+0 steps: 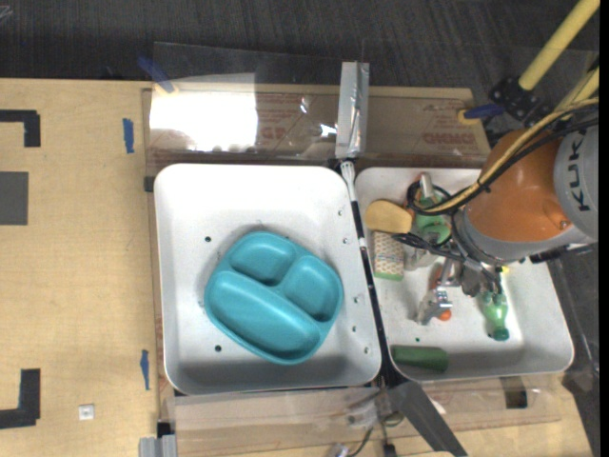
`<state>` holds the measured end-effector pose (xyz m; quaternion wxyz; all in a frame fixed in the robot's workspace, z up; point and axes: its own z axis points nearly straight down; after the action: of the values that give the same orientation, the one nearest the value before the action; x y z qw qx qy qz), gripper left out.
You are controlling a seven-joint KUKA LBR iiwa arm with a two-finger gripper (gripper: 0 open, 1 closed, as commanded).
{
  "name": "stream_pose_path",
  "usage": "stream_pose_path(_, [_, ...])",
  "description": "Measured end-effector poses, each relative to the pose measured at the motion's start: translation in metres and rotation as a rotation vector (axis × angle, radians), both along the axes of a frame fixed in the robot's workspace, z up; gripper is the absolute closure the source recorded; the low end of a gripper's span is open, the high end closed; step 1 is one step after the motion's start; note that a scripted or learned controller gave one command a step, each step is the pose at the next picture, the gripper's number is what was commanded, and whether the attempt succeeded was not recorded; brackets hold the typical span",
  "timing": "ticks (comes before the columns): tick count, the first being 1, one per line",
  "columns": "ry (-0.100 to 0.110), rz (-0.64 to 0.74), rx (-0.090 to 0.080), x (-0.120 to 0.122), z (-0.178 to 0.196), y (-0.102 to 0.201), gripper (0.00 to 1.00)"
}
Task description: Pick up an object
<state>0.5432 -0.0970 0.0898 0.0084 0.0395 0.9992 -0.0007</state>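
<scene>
Nearest the camera, one dark green cylinder [420,356] lies at the front rim of the right bin [542,350], and one teal three-compartment tray [274,295] sits alone in the left bin [181,208]. Further in, one bright green bottle-like item [496,316] lies just beside the gripper [443,293], which hangs low over the right bin floor; whether it grips anything cannot be made out. Beyond it lie one tan brush [389,219] and a small green object [430,225], under the arm's orange band [519,193].
</scene>
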Motion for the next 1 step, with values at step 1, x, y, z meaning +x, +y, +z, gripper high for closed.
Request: stream_pose_path(1, [0.001, -0.011, 0.001, -0.0061, 0.0000, -0.0055, 0.00])
